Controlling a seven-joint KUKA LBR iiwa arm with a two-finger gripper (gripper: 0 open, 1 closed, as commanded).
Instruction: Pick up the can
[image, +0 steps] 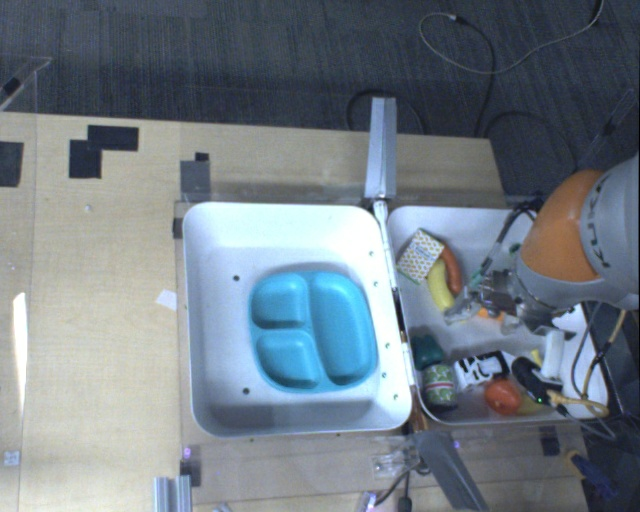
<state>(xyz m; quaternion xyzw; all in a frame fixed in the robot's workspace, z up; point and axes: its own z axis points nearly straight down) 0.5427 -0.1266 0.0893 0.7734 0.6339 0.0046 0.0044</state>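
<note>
Gripper, finger state unclear, is hovering beyond the can, needing to be centring above it before descending

Before me: two white bins, one blue divided tray, one can, one banana, one small box.

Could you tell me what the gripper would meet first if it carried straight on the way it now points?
Probably the banana: the gripper points toward the bin's left side, just short of it. Depth is unclear, so it might pass above.
</note>
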